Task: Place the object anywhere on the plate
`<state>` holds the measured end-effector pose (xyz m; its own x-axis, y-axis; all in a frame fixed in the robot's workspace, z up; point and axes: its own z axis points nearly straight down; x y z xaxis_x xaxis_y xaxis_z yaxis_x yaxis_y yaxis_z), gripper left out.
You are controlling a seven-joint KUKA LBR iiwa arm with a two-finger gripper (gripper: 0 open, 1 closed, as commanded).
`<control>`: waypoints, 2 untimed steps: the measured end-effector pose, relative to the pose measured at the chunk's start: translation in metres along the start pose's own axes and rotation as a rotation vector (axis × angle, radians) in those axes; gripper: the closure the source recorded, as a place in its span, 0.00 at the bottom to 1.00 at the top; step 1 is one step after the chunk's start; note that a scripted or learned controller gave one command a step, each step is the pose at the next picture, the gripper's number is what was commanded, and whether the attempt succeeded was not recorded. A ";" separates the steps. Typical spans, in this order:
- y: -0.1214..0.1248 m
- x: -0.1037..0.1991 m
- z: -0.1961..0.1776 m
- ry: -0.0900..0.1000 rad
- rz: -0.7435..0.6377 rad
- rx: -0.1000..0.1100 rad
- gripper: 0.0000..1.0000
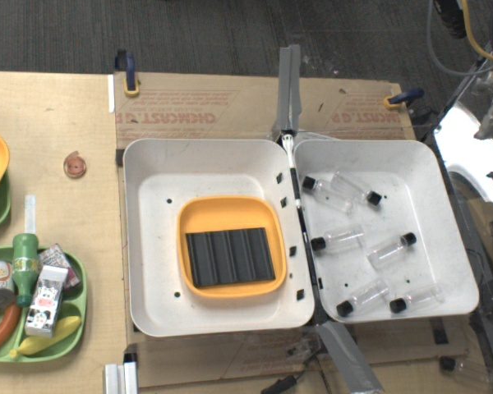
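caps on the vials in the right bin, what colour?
Black caps on clear vials, best seen in the camera view.

The left bin (148, 179) contains a yellow plate (230, 216) with a dark ribbed insert (230, 255). The right bin (431, 179) contains six clear vials (337, 240) with black caps, lying scattered. A green tray (66, 322) of toy food sits at far left.
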<state>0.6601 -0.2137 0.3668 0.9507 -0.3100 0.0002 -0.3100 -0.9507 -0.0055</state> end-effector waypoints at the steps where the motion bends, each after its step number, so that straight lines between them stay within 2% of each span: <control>1: -0.004 0.001 -0.008 0.001 -0.004 0.007 1.00; 2: 0.005 0.002 -0.073 0.001 -0.118 0.002 1.00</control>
